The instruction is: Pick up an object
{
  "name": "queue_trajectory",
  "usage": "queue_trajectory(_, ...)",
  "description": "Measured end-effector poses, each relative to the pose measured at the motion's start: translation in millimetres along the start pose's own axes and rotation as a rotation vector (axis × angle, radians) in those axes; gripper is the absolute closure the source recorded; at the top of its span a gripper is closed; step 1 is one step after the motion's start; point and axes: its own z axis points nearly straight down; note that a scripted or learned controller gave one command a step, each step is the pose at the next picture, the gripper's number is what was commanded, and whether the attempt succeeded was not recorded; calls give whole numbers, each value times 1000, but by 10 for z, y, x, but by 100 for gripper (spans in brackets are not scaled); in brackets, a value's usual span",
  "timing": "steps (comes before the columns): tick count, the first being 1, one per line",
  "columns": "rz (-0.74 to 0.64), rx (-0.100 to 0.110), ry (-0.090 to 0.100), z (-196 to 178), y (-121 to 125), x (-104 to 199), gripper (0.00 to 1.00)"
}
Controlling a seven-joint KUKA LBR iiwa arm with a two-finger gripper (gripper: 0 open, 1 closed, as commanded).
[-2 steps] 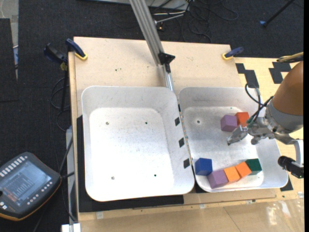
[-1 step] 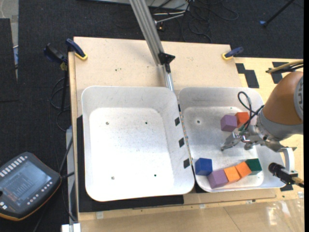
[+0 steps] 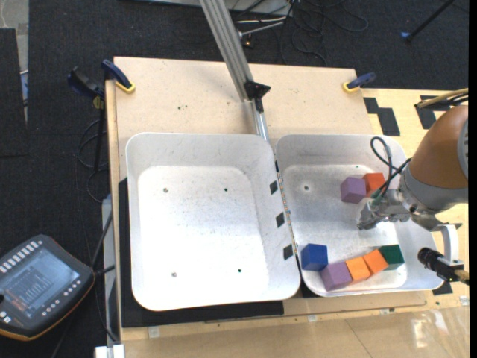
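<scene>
Leftmost, a teach pendant (image 3: 36,286) lay on the dark floor beside the bench (image 3: 194,95). Next came the left bin (image 3: 197,215), its white floor bare but for a few dark specks. At the seam with the right bin (image 3: 313,162) a slanted metal pole (image 3: 227,36) ended. Inside the right bin, a blue cube (image 3: 314,256) sat near the front left corner, and just beside it a purple block (image 3: 336,275), an orange block (image 3: 358,267) and a green block (image 3: 389,256) formed a touching row along the front wall. Further back, a purple cube (image 3: 353,189) rested against an orange cube (image 3: 374,181). The gripper (image 3: 370,216) hung between those two groups, just below the purple cube, with nothing visibly in it; whether it was apart or together could not be told.
</scene>
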Motion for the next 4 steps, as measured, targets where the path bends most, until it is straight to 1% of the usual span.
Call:
queue_trajectory(1, -3, -5, -2, -635, 11, 19, 100)
queue_trajectory(2, -5, -4, -2, -1109, 5, 99, 100)
queue_trajectory(3, -3, -5, -3, -1664, 10, -8, 100)
queue_trajectory(4, -3, 0, -1, -1731, 19, -8, 100)
